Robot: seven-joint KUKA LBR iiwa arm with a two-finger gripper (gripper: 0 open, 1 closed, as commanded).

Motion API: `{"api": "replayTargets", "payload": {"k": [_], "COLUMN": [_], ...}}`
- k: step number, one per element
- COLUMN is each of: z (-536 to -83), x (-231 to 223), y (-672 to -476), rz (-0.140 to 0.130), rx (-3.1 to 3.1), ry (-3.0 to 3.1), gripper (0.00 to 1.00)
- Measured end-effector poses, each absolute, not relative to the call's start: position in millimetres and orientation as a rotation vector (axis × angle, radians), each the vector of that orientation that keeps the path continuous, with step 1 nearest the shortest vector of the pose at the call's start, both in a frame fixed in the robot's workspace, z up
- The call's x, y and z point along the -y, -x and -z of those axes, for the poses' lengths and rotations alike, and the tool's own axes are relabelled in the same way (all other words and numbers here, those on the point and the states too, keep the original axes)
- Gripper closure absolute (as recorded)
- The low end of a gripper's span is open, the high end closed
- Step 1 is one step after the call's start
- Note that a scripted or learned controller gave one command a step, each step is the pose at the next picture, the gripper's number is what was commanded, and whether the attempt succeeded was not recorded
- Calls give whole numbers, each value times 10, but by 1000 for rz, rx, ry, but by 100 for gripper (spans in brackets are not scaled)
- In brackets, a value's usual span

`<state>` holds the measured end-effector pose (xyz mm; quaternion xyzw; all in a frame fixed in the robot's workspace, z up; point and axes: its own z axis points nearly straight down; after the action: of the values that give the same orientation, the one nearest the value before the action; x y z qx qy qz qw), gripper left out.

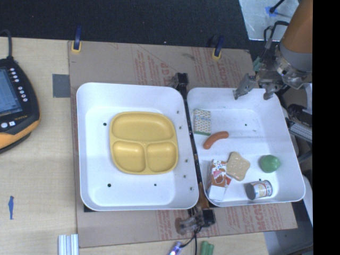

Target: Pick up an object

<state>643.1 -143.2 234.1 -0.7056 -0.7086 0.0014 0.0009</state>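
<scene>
My gripper (254, 91) hangs over the far edge of the right bin (287, 125), its two dark fingers spread apart with nothing between them. Below it in that bin lie a sausage (215, 138), a checkered cracker packet (202, 121), a slice of toast (237, 166), a small red and white carton (218, 179), a green ball (269, 163) and a can on its side (260, 189). None of these touches the gripper.
The left bin (90, 142) holds a yellow divided plate (144, 142). A teach pendant (15, 104) lies on the bench at far left. Clamps (76, 40) pin the cardboard mat at the back edge.
</scene>
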Motion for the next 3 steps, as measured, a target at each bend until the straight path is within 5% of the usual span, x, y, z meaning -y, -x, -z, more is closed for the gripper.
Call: {"api": "replayTargets", "payload": {"k": [1, 2, 3], "z": [-910, -919, -915], "x": [995, 934, 976], "y": [-5828, -6031, -5737], "rz": [-5, -5, -6], "rx": [2226, 2228, 2226], "ry": [2217, 2213, 2213], "gripper": [0, 0, 0]}}
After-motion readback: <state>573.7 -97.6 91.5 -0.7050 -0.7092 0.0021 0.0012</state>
